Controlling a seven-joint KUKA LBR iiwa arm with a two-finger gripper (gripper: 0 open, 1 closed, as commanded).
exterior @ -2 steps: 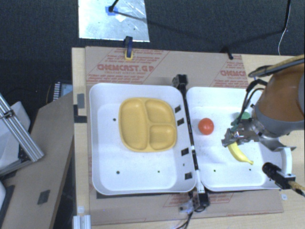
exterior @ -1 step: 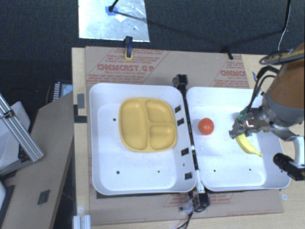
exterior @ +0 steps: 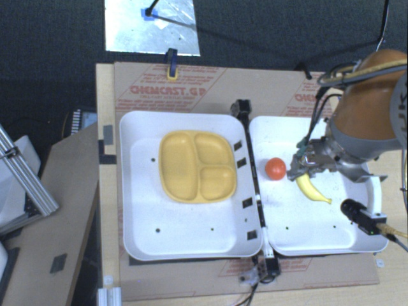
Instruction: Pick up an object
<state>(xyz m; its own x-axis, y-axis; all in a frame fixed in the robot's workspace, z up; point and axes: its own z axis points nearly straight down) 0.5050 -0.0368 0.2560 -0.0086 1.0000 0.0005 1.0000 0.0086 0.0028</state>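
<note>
Bench: left bin point(exterior: 137, 190) holds yellow tray point(exterior: 196, 166); right bin point(exterior: 319, 238), tomato point(exterior: 275, 168), banana point(exterior: 312, 189) (claw point(exterior: 302, 166) state unclear).

One fixed camera here, set high above the counter point(exterior: 210, 85) and looking down at a slant, so the far edge sits toward the top of the frame and the near edge toward the bottom. It stands back enough to take in both white bins whole, the left bin point(exterior: 137, 234) and the right bin point(exterior: 319, 244) side by side, plus dark floor beyond the counter's far edge. The arm point(exterior: 373, 101) comes in from the right side of the frame.
</note>
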